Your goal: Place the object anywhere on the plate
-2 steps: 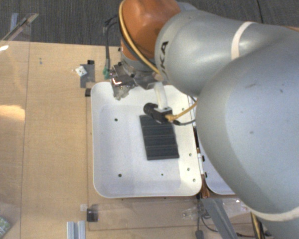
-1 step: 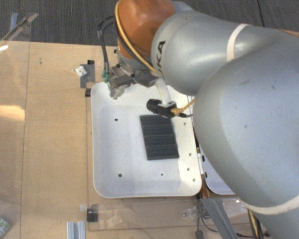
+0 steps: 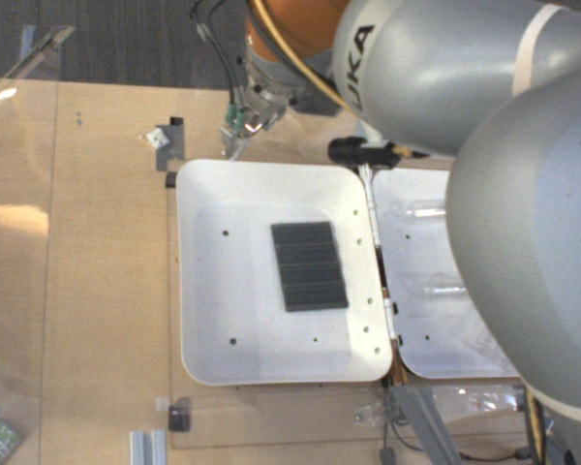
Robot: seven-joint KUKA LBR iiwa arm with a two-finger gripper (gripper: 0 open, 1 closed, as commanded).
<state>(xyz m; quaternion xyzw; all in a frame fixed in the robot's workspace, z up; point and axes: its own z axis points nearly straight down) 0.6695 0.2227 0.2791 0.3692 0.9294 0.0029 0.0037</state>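
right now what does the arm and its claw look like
The arm is bulky, rounded and smooth, in glossy grey, with "KUKA" in black letters on its side and an orange band above the wrist. Black cables loop beside the wrist. The claw is small and metallic grey, with a bit of green on it.

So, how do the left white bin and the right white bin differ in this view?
The left bin is in full view, while the right bin is partly covered by the grey arm. The left bin holds a dark ribbed rectangular object; the visible part of the right bin shows no such object. Both are shallow, white, with rounded corners, side by side.
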